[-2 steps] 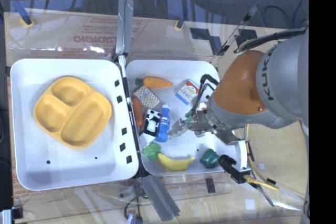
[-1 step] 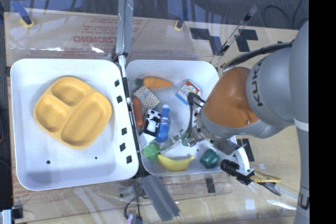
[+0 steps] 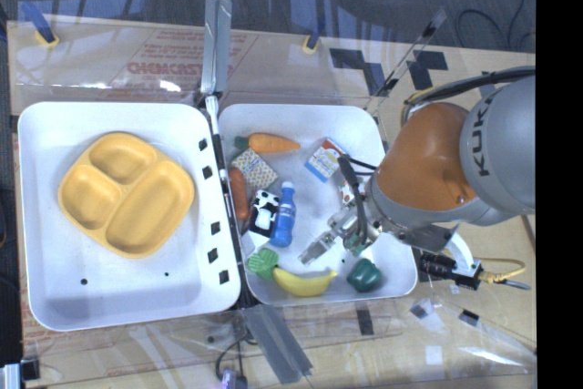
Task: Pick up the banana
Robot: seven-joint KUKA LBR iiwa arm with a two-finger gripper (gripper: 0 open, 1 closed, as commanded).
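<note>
So the tabletop carries two shallow white bins. The left bin has a big yellow divided plate, smooth plastic with three rounded wells. The right bin is where all the clutter is, and where my arm comes in from the right.

My end effector hangs over the near half of that right bin, metal fingers spread and nothing between them as far as I can see. The banana lies just nearer and a touch left of it, right against the bin's near wall. It's a smooth, glossy yellow crescent, long axis running roughly left-right, ends curling up away from the wall. I'd guess I need to drop toward the near edge and close across its short width.

Tight neighbours though: a bumpy green broccoli piece at its left tip, a dark green pepper by the right. A blue bottle and an orange carrot lie farther back.
</note>
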